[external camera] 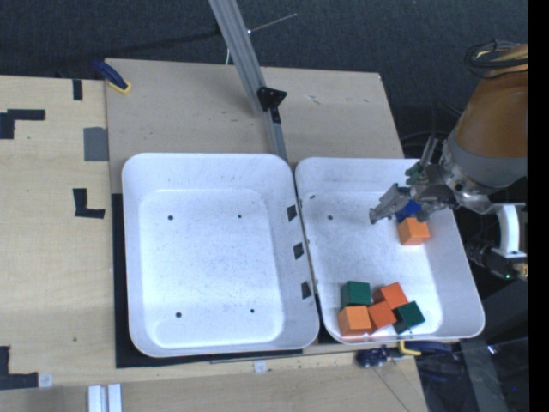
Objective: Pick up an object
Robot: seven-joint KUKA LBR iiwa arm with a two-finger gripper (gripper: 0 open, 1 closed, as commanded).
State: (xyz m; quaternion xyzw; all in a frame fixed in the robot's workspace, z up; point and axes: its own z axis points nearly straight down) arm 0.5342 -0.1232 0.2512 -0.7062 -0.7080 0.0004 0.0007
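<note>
My gripper (401, 206) hangs over the back right part of the right bin (343, 230), reaching in from the right. A small blue piece (410, 210) shows right at its tip; whether this is a block or part of the gripper I cannot tell. An orange block (414, 231) lies just below and in front of the tip, touching or nearly touching it. At the bin's front sits a cluster: a green block (356, 293), an orange block (394, 295), another orange block (354, 319) and a dark green block (409, 315).
The left bin (210, 256) stands beside the right one, their rims meeting in the middle. A grey metal bar (244, 45) slants across the bench behind the bins. The arm's orange band (497, 118) fills the right edge.
</note>
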